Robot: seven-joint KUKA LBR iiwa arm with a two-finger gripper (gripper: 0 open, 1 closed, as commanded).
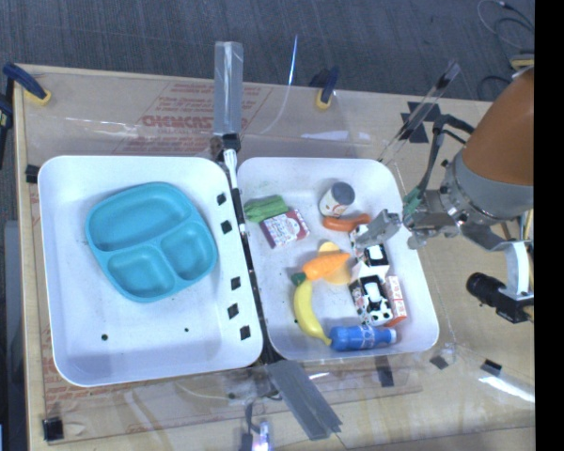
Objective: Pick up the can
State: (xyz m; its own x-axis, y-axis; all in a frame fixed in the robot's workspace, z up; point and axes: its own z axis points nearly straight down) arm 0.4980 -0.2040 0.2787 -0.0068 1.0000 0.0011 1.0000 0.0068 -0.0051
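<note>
- In the right bin [409, 252], I see the can [337, 196] near the far wall, just beyond the carrot [342, 222].
- My gripper [381, 228] hangs right of the can, slightly nearer me.
- Finger state: I cannot tell.
- The can's round end faces up.

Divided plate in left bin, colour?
Light blue plate, clearest in the camera view.

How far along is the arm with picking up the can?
Nothing looks done: the small round grey-and-white can lies in the right white bin, near its far side. In hand: the two-finger gripper is over that bin's right side, beside the can, holding nothing. Left: grasping and lifting it.
</note>
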